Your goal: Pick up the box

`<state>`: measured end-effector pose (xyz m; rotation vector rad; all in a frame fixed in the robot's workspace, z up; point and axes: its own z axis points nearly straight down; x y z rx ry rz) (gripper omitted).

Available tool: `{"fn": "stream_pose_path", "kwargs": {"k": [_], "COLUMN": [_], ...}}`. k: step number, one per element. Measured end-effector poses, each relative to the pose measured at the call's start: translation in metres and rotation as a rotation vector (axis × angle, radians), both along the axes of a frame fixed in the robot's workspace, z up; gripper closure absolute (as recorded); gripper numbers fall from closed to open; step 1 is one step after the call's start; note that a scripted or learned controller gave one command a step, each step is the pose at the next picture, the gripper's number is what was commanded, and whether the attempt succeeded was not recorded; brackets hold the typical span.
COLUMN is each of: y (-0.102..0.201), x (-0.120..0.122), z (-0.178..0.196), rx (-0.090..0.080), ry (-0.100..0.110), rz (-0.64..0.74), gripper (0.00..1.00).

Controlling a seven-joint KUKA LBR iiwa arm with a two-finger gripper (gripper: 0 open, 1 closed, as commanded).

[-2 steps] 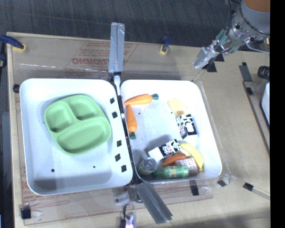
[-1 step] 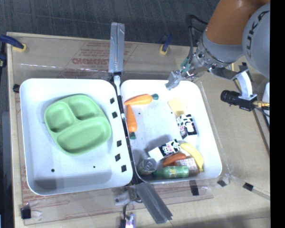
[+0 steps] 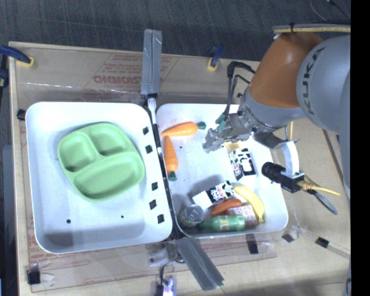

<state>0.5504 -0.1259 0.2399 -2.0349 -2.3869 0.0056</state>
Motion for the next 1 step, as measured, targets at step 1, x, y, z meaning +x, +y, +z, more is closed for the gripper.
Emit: {"fn": "stream_pose_path", "kwargs": {"k": [1], "y": [-0.0302], "x": [0.0313], "z": [0.0838], "rx": [-0.002], "ry": [-0.002], "rz": [-0.205], "gripper": [1.00]}}
